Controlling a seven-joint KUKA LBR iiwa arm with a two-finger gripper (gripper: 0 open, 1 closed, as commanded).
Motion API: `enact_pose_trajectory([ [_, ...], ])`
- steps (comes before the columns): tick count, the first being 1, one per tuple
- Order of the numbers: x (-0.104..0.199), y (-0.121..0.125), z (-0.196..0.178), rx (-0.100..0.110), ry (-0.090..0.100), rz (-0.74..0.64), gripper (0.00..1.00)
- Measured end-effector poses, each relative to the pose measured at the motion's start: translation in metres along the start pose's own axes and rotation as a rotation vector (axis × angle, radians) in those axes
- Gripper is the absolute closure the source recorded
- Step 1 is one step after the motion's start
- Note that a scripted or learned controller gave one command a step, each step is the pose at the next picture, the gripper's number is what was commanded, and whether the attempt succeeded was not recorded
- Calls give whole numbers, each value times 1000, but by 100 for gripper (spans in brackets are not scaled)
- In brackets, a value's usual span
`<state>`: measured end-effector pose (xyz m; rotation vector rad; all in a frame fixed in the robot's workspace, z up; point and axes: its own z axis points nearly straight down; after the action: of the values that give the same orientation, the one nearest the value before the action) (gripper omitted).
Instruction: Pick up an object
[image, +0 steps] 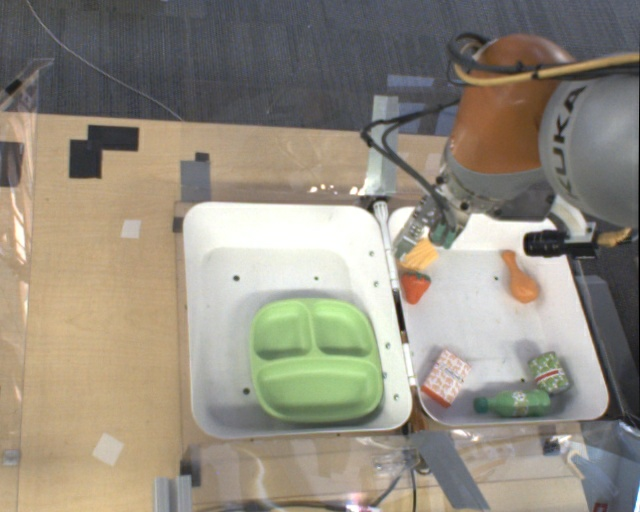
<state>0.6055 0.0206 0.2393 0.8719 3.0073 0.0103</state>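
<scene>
While gripper (432, 238) hangs over yellow toy (421, 256) at right bin (590, 400) wall, grip state unclear; wall contact could knock toy aside.

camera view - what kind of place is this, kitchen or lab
Most likely a robot lab bench, not a kitchen: a KUKA arm reaches over two white bins, which hold toy food and a green plastic tray, on a taped wooden bench.

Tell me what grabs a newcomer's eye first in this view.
The big grey arm with its orange band dominates the upper right, its gripper low over the right bin's upper left corner by a yellow-orange item. Next comes the bright green divided tray lying in the left bin.
</scene>
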Motion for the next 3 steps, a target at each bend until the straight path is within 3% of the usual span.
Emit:
enact_pose_trajectory([
  [1, 84, -57, 55, 9, 8, 71, 100],
  [2, 110, -43, -34, 1, -1, -524, 100],
  [3, 90, -80, 55, 7, 10, -404, 100],
])
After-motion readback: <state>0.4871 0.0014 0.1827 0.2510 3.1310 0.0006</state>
